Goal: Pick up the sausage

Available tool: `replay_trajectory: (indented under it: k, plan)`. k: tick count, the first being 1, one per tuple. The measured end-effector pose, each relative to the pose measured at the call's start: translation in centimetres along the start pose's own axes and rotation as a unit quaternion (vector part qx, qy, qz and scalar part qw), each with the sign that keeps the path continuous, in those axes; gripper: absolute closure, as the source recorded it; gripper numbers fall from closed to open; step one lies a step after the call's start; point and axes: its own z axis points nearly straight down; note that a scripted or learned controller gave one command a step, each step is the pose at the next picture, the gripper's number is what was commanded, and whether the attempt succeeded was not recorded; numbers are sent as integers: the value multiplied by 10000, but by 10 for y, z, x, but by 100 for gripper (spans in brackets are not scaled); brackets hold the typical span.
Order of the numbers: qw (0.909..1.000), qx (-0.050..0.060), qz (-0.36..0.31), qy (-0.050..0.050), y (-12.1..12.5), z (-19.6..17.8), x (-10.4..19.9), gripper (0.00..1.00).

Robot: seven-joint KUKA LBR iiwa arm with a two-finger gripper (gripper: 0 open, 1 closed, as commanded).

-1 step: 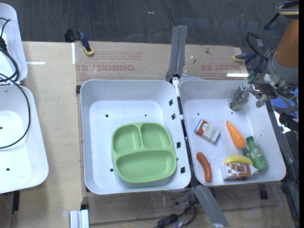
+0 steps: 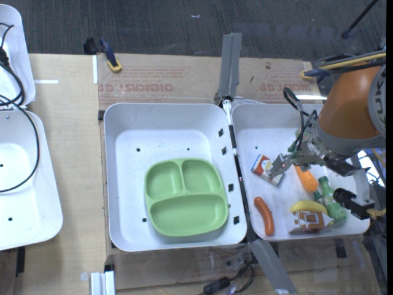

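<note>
Grey arm with orange band (image 2: 349, 106) enters from the right edge and bends down over the right-hand shallow white bin (image 2: 245, 118). Wrist low, tool (image 2: 281, 166) pointing left toward the bin's middle. Tool sits over a small red-and-white printed carton (image 2: 264, 166) lying flat on the bin floor; the tips overlap the carton's right end, but whether they are spread or closed cannot be made out, and nothing is clearly held between them. The reddish-orange sausage (image 2: 264, 215) lies on the bin floor near the front-left corner, below the carton, well apart from the tool and untouched. Right of the tool: an orange carrot-shaped piece (image 2: 306, 180), then a green bottle-shaped item (image 2: 330, 200); in front of these a yellow banana (image 2: 308, 206) rests on top of a brown printed packet (image 2: 309, 222). Left-hand shallow white bin (image 2: 116, 165) holds a pale green three-compartment plastic plate (image 2: 184, 196), set toward the front. Bins stand side by side on a cardboard-covered desk (image 2: 159, 78) with reversed red lettering. Grey upright bracket (image 2: 230, 66) at the seam between bins. Dark carpet (image 2: 184, 11) beyond the desk. White trays (image 2: 24, 183) with a black cable (image 2: 27, 134) at far left.
</note>
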Motion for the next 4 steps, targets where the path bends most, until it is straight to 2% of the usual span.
replay_trajectory:
  k: [1,2,3,4]
  plan:
    - [9946,-3,-1042,1,4,66,-2,0]
    - [9890,-20,-1480,-14,49,-70,-36,0]
    - [9746,-4,-2240,-6,-11,-49,67,0]
    - [9747,-2,-2233,-6,-35,-34,94,0]
